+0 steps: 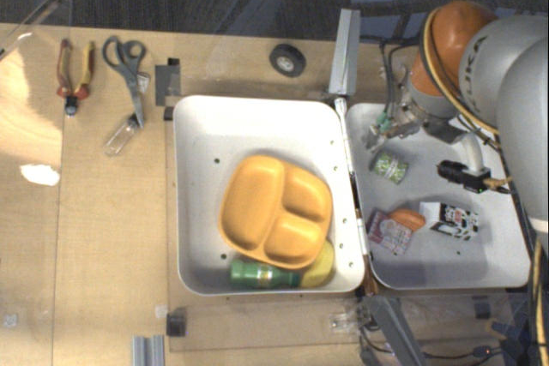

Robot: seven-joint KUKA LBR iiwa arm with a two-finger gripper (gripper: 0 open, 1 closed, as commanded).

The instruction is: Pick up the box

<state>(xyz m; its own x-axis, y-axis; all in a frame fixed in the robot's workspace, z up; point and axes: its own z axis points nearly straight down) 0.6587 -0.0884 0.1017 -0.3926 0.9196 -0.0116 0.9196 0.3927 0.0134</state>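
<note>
A small black-and-white box (455,220) lies flat in the right bin (506,270), toward its right side. My gripper (388,129) hangs over the bin's far left corner, well up and left of the box. It sits just above a small green-patterned packet (390,168). Nothing shows between the gripper and the box.
A pink pouch with an orange item (395,229) on it lies left of the box. The left bin (197,184) holds a yellow divided plate (276,210), a green can (260,273) and a yellow-green fruit (320,267). Scissors (129,73), pliers (73,73) and a tape roll (287,59) rest on the bench.
</note>
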